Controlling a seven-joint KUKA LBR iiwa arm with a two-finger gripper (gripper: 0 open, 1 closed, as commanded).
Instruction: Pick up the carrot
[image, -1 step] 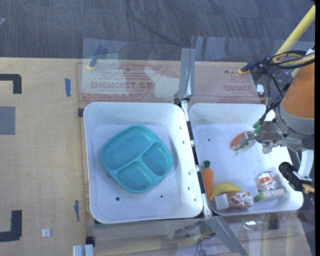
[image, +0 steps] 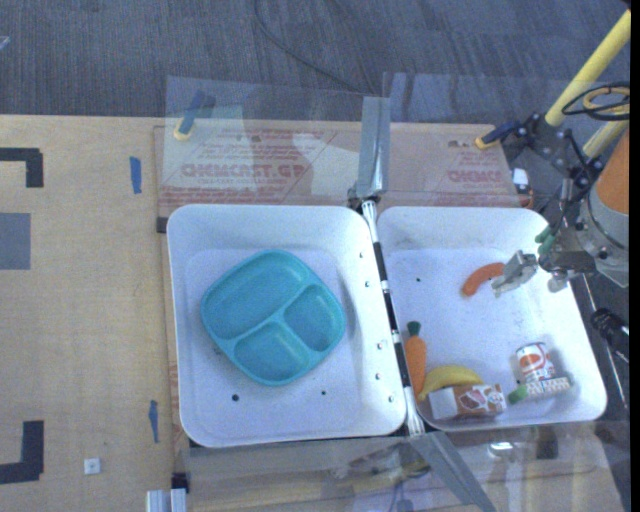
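Note:
The carrot (image: 415, 360) is a short orange piece with a green top. It lies along the left wall of the right bin (image: 570, 330), near the front, with its top pointing toward the back. My gripper (image: 537, 276) hangs over the back right part of that bin, well to the right of the carrot and farther back. Its fingers (image: 515, 271) stand apart, open, with nothing between them. A curved orange piece (image: 483, 278) lies just left of the gripper's left finger.
A yellow banana (image: 450, 377) and a small box (image: 470, 400) lie right beside the carrot at the front. A red and white can (image: 535, 362) stands at the front right. The left bin (image: 185, 300) holds a teal divided plate (image: 273, 316).

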